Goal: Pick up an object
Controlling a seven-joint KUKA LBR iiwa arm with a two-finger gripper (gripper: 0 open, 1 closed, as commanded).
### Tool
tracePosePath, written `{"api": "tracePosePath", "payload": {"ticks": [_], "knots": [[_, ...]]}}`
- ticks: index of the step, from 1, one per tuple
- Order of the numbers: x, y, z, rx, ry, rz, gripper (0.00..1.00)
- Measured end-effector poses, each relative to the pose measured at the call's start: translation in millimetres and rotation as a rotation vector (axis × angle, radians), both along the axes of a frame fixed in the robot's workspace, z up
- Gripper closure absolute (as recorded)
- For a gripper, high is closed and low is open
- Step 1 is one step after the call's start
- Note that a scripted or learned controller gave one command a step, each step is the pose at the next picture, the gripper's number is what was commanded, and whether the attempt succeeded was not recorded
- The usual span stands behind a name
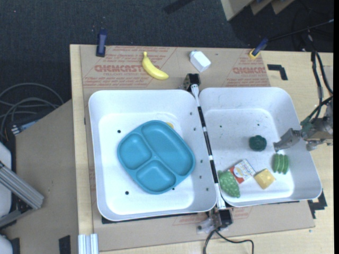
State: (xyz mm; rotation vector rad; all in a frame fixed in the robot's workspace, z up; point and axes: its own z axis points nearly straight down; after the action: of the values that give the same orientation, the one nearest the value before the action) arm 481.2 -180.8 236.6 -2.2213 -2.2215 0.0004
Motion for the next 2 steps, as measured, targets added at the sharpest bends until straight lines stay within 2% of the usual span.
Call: {"api": "tracePosePath", "payload": {"ticks": [1,2], "knots": [[56,-28,-128,0.000,0.000,0.000,0.00],[-1,-39,-153,0.008,0.005,0.003,0.00]]}}
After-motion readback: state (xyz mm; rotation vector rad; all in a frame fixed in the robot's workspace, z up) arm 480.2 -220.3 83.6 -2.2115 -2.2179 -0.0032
